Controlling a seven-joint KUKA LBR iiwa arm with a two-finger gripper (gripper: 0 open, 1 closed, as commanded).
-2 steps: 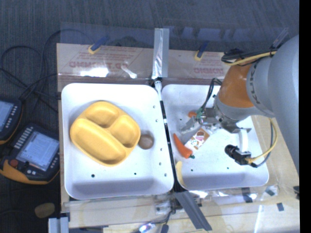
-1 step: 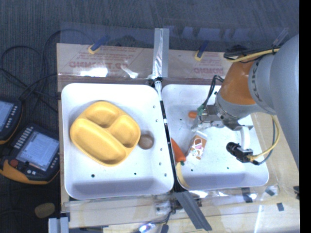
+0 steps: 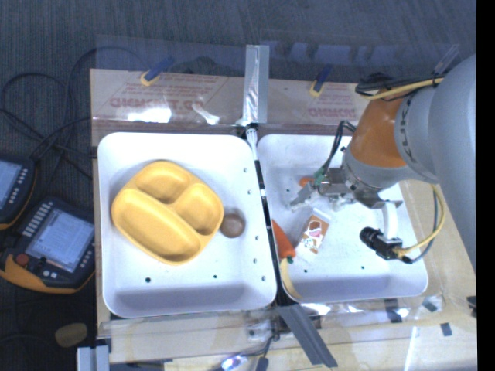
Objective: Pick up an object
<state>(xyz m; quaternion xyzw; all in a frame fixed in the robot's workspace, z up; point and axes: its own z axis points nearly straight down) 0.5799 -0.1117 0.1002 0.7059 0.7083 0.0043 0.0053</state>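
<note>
My gripper [image 3: 311, 190] hangs low over the upper middle of the right bin [image 3: 402, 280], on the grey arm with the orange band [image 3: 377, 134]. A small white and orange packet [image 3: 312, 234] lies just below it on the bin floor. An orange carrot-like piece [image 3: 283, 239] rests against the bin's left wall. A tiny orange bit [image 3: 307, 181] shows beside the gripper's tip. In the left bin [image 3: 124, 288] sits a big yellow lobed object [image 3: 165, 209] with a small brown ball [image 3: 232, 225] at its right side.
A metal divider [image 3: 256, 83] runs between the bins at the back. A black cable plug [image 3: 377, 240] and a yellow cable [image 3: 425, 242] hang from the wrist over the right bin. Handheld controllers [image 3: 46, 242] lie on the floor at left.
</note>
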